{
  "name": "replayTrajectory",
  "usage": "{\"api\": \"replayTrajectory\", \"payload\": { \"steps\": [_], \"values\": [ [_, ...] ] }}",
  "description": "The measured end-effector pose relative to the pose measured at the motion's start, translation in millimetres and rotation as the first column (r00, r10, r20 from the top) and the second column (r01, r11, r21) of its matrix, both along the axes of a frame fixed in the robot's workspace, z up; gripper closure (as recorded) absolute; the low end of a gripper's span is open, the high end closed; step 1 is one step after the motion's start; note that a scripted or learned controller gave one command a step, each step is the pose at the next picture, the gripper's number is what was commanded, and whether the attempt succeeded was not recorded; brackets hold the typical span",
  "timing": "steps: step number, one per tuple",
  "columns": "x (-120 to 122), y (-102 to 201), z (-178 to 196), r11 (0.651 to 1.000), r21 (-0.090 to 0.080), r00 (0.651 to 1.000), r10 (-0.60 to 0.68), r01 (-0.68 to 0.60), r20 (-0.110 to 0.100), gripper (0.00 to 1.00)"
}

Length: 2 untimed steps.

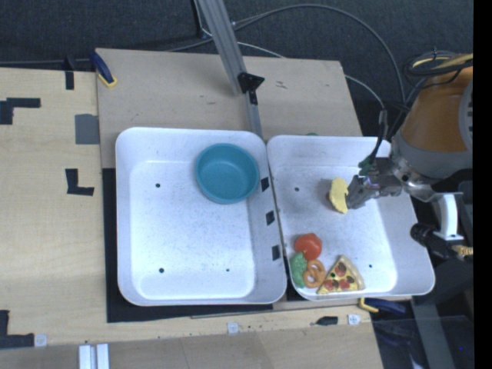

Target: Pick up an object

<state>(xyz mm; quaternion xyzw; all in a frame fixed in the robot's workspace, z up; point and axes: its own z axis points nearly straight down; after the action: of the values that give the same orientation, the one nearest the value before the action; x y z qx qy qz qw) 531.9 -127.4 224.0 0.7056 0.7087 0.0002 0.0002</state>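
A yellow banana-like toy point(338, 195) lies in the middle of the right bin point(307, 156). My gripper point(360, 193) is low in that bin, right beside the yellow toy on its right, touching or almost touching it. Near the bin's front lie a red tomato point(308, 245), a green piece point(297, 267), an orange pretzel point(314, 273) and a pizza slice point(341, 277). A blue bowl point(227, 173) stands at the back right of the left bin point(154, 229).
The orange and grey arm point(434, 125) comes in from the right over the right bin's edge. A metal pole point(223, 37) slants across the back of the bench. Cables loop behind the right bin.
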Motion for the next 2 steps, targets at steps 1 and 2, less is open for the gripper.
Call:
{"api": "replayTrajectory", "payload": {
  "steps": [1, 2],
  "values": [
    [20.6, 42.6, 9.3, 1.0, 0.001, 1.0, 0.0, 0.0, 0.0, 1.0],
    [42.1, 82.8, 0.2, 1.0, 0.001, 1.0, -0.001, 0.001, -0.002, 1.0]
  ]
}}
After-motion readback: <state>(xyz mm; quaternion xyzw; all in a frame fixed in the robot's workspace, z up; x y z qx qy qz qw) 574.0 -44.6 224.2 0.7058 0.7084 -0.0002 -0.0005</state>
